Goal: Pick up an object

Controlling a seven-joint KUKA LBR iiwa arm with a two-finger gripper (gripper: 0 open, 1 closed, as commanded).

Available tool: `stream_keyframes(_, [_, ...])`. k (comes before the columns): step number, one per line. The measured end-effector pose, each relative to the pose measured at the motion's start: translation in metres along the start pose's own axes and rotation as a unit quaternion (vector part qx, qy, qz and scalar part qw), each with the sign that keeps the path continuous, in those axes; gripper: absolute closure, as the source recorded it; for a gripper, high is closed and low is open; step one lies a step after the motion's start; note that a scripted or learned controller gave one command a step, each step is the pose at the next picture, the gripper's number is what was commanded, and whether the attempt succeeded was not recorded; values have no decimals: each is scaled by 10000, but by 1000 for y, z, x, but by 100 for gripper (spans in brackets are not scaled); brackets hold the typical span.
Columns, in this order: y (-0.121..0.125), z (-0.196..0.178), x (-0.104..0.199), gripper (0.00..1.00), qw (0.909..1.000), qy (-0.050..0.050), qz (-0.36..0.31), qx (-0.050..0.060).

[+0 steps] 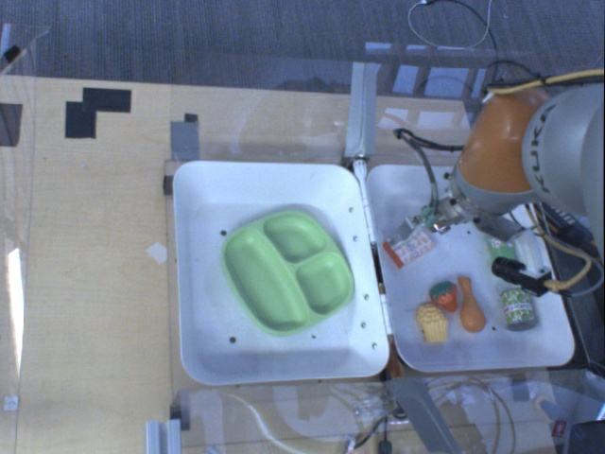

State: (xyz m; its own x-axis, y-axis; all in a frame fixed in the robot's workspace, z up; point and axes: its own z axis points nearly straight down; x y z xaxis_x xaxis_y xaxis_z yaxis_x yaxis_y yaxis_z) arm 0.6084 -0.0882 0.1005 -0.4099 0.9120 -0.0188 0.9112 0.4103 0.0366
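Bright, even overhead light — soft shadows, slight blur, mild glare at left.

Two white bins (189, 253) on wooden bench (85, 253)

A pale wooden bench top (85, 282) fills the left and middle of the camera view. Black square markings (95, 112) lie on it near the upper left. Beyond its far edge runs a dark blue-grey carpeted floor (236, 12), where a thin cable (454, 17) loops at upper right. Grey metal brackets (359, 112) stand at the far edge of the bench. A clear panel, possibly acrylic (19, 253), catches light along the left edge.
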Motion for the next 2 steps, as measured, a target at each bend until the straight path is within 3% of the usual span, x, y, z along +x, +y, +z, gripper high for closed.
stream_keyframes(1, [45, 4, -31, 0, 10000, 36, 37, 62])
stream_keyframes(2, [2, 1, -4, 0, 9986, 6, -523, 15])
